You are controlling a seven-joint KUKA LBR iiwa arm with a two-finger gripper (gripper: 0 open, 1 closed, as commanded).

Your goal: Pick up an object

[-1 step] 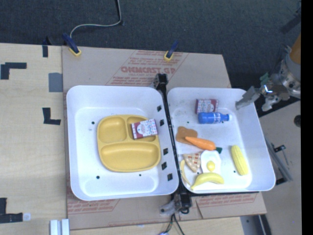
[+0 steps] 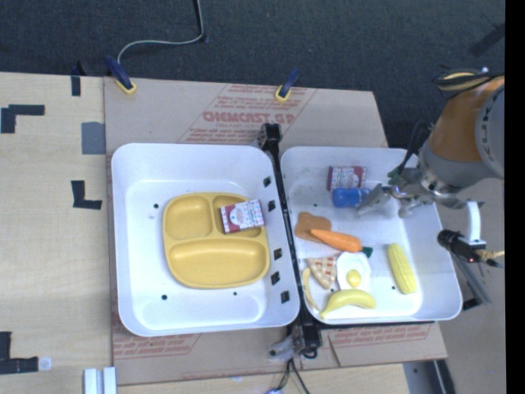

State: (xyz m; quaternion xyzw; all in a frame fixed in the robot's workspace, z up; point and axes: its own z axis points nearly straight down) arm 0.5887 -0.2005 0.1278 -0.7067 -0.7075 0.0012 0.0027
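Observation:
My gripper (image 2: 389, 203) hangs low over the right bin (image 2: 426, 302) near its back right, open, with nothing between its fingers. One fingertip (image 2: 369, 201) lies just right of a small blue object (image 2: 348, 196), and I cannot tell if they touch. Behind the blue object is a red and white packet (image 2: 346, 176). Closer to the front lie a carrot (image 2: 335, 239), a brown bread slice (image 2: 310, 222), a corn cob (image 2: 400, 268), a fried egg (image 2: 353, 271), a pizza slice (image 2: 322, 271) and a banana (image 2: 349, 302).
The left bin (image 2: 139, 302) holds a yellow divided plate (image 2: 216, 253) with a red and white carton (image 2: 242, 215) on it. The arm's orange band (image 2: 459, 130) rises at the right. A black bracket (image 2: 459, 245) juts over the right bin's right rim.

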